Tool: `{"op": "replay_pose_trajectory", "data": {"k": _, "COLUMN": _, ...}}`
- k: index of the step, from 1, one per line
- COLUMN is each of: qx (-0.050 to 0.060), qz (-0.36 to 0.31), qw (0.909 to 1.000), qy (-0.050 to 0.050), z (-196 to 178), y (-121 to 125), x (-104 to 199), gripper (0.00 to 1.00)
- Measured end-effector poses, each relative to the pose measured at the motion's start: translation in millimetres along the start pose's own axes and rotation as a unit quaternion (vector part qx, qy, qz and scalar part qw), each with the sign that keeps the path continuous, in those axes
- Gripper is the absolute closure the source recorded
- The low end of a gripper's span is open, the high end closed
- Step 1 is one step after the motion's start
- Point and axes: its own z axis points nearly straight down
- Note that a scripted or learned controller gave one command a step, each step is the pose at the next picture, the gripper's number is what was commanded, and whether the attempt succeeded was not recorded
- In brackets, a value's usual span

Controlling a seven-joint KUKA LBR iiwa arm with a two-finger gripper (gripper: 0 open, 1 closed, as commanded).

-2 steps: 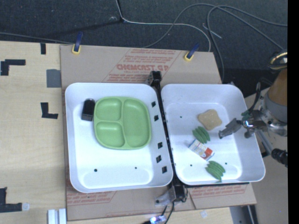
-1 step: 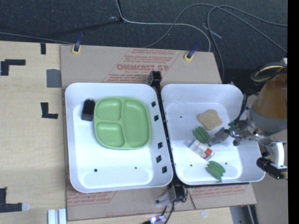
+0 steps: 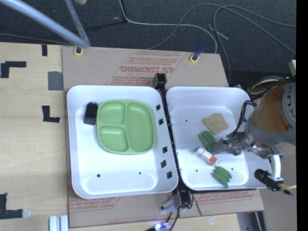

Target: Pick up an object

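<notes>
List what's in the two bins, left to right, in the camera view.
Black block → green divided plate → small white and red tube → tan sponge-like piece → gripper.

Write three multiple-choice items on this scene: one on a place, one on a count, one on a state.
1. Where does the green divided plate lie?
A. left bin
B. right bin
C. bare bench

2. How many green vegetable pieces are in the right bin?
A. none
B. two
C. five

3. How is the black block placed?
A. on the plate
B. beside the plate's left edge
C. in the right bin

Key: 1 A, the plate fills the left bin. 2 B, one piece lies mid-bin, another near the front. 3 B, it sits on the bin floor.
</notes>
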Motion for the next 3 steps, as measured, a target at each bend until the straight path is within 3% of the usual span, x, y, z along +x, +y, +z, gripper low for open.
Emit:
{"op": "replay_pose_trajectory", "data": {"k": 1, "qx": -0.001, "qz": 0.0, "qw": 1.0, "qy": -0.001, "z": -13, "y": 1, "x": -1, "gripper": 1.0}}
{"op": "replay_pose_trajectory", "data": {"k": 3, "qx": -0.002, "qz": 0.0, "qw": 1.0, "qy": 0.0, "z": -117, "y": 7, "x": -3, "gripper": 1.0}}
